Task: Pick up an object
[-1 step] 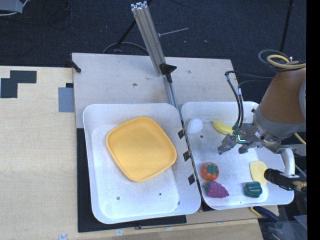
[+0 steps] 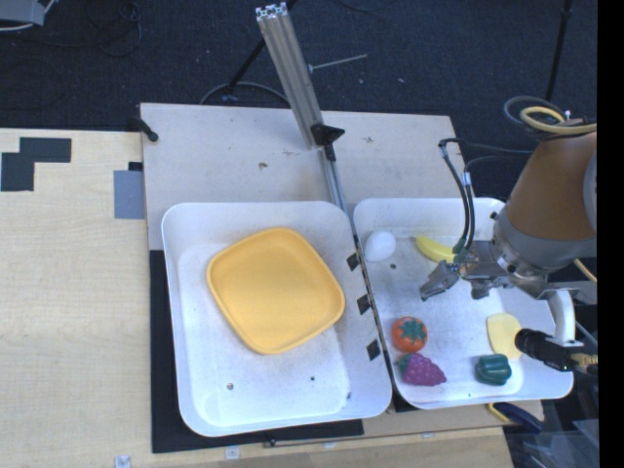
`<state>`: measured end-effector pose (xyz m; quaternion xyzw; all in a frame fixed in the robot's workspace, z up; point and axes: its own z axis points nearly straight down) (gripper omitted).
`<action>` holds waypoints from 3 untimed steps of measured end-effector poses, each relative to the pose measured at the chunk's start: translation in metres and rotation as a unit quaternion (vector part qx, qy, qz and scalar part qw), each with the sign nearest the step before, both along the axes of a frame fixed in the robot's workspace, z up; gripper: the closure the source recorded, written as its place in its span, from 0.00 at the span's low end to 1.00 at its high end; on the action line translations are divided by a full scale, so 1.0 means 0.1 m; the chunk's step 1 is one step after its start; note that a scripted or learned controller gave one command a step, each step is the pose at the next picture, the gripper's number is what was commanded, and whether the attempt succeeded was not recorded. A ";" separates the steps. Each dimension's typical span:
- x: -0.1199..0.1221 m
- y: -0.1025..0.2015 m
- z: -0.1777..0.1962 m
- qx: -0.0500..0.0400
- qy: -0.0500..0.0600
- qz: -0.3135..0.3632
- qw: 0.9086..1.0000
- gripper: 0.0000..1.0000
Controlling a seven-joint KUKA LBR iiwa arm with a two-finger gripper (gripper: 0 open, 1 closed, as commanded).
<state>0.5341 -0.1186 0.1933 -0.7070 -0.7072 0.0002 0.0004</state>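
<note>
The right bin (image 2: 390,291) holds several toy foods. A white ball (image 2: 378,246) lies at its back left and a yellow banana (image 2: 434,250) just to the right of it. Near the front are a red tomato (image 2: 409,333), purple grapes (image 2: 421,369), a green pepper (image 2: 493,369) and a pale yellow piece (image 2: 502,332). My gripper (image 2: 436,284) hangs over the middle of this bin, pointing left. It is just below the banana and above the tomato, and nothing shows in it.
A large yellow square plate (image 2: 275,289) lies in the left bin (image 2: 195,359). A metal rail (image 2: 297,71) slants down to the divider between the bins. The arm's orange-brown wrist (image 2: 551,198) covers the right bin's right side.
</note>
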 end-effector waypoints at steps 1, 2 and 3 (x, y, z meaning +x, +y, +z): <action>-0.05 0.01 -0.61 0.000 0.002 0.000 1.000 0.00; -0.05 0.02 -1.03 0.000 0.000 0.000 1.000 0.00; -0.05 0.00 -0.90 0.000 -0.002 -0.001 1.000 1.00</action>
